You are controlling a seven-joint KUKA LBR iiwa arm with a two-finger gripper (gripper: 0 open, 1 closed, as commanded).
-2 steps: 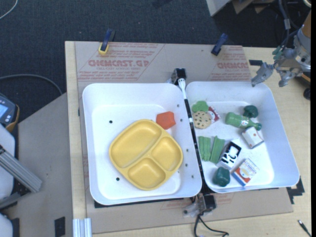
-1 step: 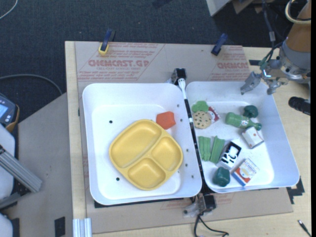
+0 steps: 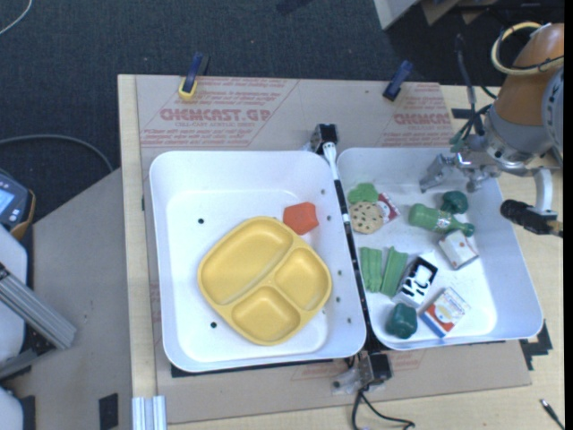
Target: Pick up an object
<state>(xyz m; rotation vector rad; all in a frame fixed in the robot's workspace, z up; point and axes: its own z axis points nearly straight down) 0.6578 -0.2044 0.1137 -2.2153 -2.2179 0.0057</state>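
Note:
My gripper (image 3: 458, 176) hangs over the back of the right bin (image 3: 519, 285), its metal fingers (image 3: 432, 174) spread apart with nothing between them. Just in front of it lies a small dark green piece (image 3: 454, 202), touching a green bottle (image 3: 432, 217) lying on its side. Further forward sit a pale boxy item (image 3: 459, 251), green strips (image 3: 383, 269), a black-and-white item (image 3: 415, 280), a dark green cup (image 3: 402, 320) and a red, white and blue carton (image 3: 444, 311). A cookie (image 3: 363, 216) and a green leafy piece (image 3: 363, 193) lie near the bin's left wall.
In the left bin (image 3: 170, 240) rests a yellow divided plate (image 3: 264, 279), with an orange-red block (image 3: 301, 217) behind it. Clamps (image 3: 191, 76) (image 3: 397, 80) hold the cardboard sheet at the back. The arm's orange-banded wrist (image 3: 528, 56) rises at the right edge.

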